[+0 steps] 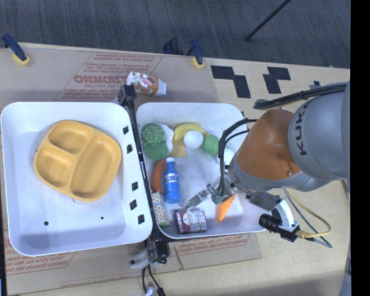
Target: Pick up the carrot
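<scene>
So there are two shallow white plastic bins side by side on the worktop [283,264]. The left bin [18,227] just has a yellow plastic divided plate [78,159] with three compartments sitting in it. The right bin [200,108] is the busy one: a green round knobbly vegetable toy [153,134] at the top left, a yellow banana [188,129] next to it with a white egg [193,140] touching it, and a small green round thing [210,143] just beside that. Lower down there's a blue plastic bottle with a white label [171,181], a reddish-orange sausage-shaped toy [157,176] right beside it against the left wall, a small speckled packet [160,211] below those, and a dark red can lying on its side [190,220] near the bottom edge. The small orange carrot [224,208] is at the bottom right of that bin, right under the hand [217,194]. The grey arm's orange band [265,147] hangs over that corner and blocks the view, so I honestly can't tell how the hand is set. Outside the bins, a small white and orange packet [145,84] lies on the cardboard sheet [105,73], which reads "CHEMCAST" in red. The arm has "KU" visible on it.
</scene>
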`<state>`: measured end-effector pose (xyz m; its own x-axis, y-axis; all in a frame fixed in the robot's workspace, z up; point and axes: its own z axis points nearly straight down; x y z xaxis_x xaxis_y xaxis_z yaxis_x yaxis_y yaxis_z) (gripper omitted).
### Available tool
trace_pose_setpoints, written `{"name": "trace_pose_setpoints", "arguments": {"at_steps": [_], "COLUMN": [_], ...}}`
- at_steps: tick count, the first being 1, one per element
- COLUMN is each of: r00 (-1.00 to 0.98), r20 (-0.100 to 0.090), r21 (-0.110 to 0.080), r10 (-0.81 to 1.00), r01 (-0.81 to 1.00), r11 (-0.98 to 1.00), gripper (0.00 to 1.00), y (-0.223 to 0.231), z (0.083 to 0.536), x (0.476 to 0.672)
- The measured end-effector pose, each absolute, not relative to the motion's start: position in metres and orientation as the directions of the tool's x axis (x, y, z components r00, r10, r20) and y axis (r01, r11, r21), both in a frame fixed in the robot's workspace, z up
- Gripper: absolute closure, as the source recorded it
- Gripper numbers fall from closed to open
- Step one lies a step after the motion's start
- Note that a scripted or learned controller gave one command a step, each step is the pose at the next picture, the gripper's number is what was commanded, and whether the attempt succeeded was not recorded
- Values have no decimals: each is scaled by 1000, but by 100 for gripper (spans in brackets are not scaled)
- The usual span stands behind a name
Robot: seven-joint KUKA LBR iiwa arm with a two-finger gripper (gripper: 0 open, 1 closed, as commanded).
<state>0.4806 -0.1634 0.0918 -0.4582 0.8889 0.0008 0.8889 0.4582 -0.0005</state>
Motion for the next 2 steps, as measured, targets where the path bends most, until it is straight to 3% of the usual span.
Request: {"name": "trace_pose_setpoints", "arguments": {"at_steps": [1,2], "r00": [-462,-227], "r20": [2,0], "r21": [-1,-1], "r10": [887,974], "r01": [887,974], "r11": [462,227], "gripper": [100,100], "y": [-163,-116], "z": [102,184], "x": [481,477]}}
